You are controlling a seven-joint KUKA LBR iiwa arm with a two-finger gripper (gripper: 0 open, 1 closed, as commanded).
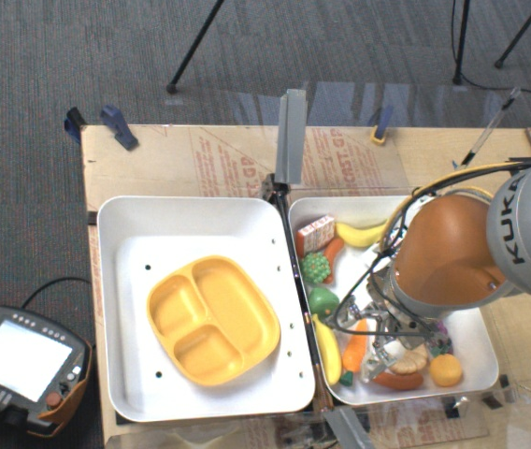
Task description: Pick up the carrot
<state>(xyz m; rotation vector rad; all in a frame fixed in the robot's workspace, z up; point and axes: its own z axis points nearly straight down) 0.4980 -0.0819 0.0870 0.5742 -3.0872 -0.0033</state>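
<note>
Looking down on the right bin (485, 344), I find the carrot (353, 352) near its front wall: a short, bright orange piece, smooth and tapered, lying on the white floor. It sits just right of a yellow banana (327, 344) that runs along the bin's left wall, and below a green pepper (322, 299). The gripper (384, 340) hangs low over the bin, just right of the carrot, among dark cables; I cannot tell whether it is parted or clenched, and I see nothing held. An orange ball (446, 370) rests in the bin's front right corner. In the left bin (121, 241) lies a yellow divided plate (212, 319).
</note>
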